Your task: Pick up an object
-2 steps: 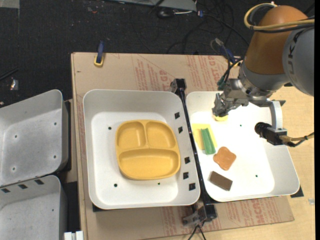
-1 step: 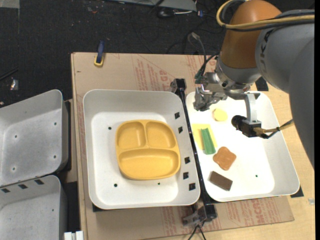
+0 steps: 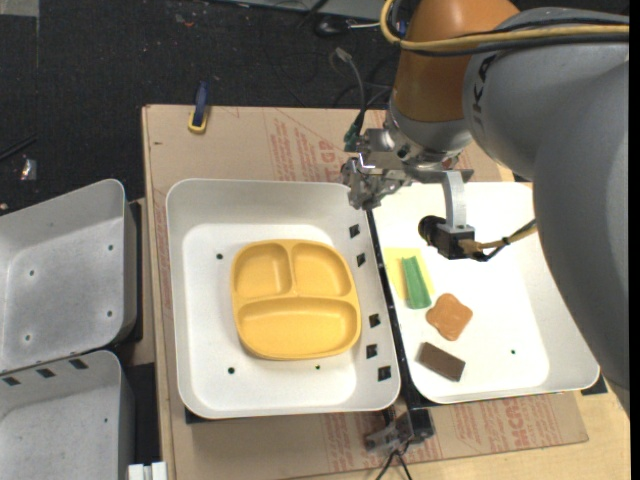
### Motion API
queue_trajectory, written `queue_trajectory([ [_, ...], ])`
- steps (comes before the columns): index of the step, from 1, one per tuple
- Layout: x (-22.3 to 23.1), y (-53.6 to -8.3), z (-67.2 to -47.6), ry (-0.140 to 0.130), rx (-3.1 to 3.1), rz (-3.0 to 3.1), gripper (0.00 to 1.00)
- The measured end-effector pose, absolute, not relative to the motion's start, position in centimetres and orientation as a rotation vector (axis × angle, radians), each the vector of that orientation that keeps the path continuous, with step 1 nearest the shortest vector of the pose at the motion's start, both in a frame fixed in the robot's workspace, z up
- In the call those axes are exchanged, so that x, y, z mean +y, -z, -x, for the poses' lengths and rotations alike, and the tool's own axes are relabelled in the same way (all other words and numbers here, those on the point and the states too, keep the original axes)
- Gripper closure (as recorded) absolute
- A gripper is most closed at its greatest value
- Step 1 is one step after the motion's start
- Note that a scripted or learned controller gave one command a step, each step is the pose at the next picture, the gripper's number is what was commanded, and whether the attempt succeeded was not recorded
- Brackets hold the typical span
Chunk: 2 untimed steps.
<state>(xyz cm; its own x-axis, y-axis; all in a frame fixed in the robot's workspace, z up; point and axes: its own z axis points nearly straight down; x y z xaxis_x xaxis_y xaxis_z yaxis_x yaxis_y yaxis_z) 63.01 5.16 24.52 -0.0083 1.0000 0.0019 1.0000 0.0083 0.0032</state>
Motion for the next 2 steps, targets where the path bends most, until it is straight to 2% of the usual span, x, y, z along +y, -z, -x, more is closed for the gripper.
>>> queue_trajectory([
  [1, 9.71, -23.93, -64.16, -0.004, 2.229, -2.213, 1.00],
  [2, 9.40, -23.95, -64.12, -0.001, 2.224, -2.218, 0.00],
])
